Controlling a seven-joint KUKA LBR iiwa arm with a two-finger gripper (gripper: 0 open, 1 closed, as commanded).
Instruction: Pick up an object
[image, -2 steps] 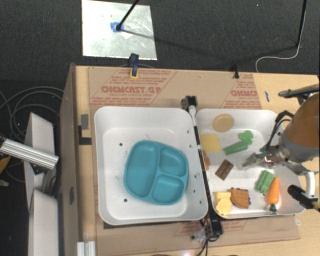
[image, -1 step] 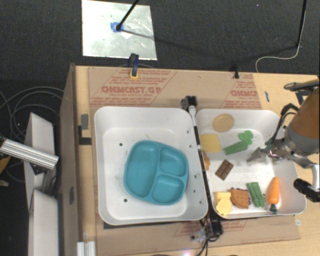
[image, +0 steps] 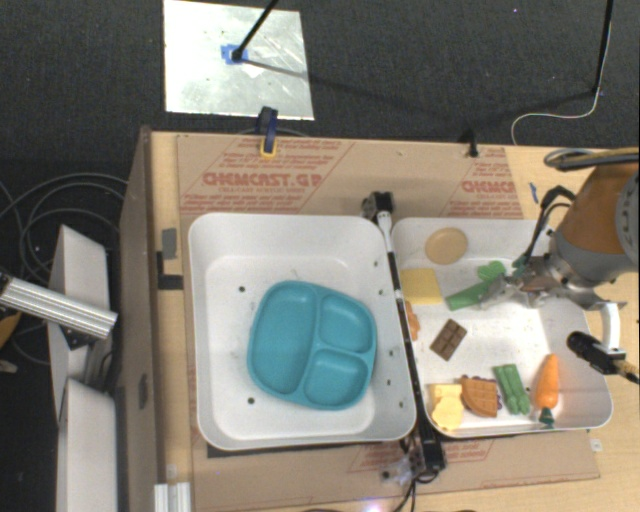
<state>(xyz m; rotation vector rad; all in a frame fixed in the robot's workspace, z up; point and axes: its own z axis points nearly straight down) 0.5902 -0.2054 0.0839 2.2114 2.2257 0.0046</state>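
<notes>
Cardboard-covered bench (image: 300, 165) with left white bin (image: 215, 300) and right white bin (image: 590, 405) side by side.

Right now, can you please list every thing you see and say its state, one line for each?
Tool: low in the right bin, at the green piece.
Green piece: lying tilted.
Blue plate: lying flat in the left bin.
Round tan piece: flat, near the far wall.
Yellow square: flat.
Brown bar: flat, alone.
Carrot: lying by the near wall.
</notes>
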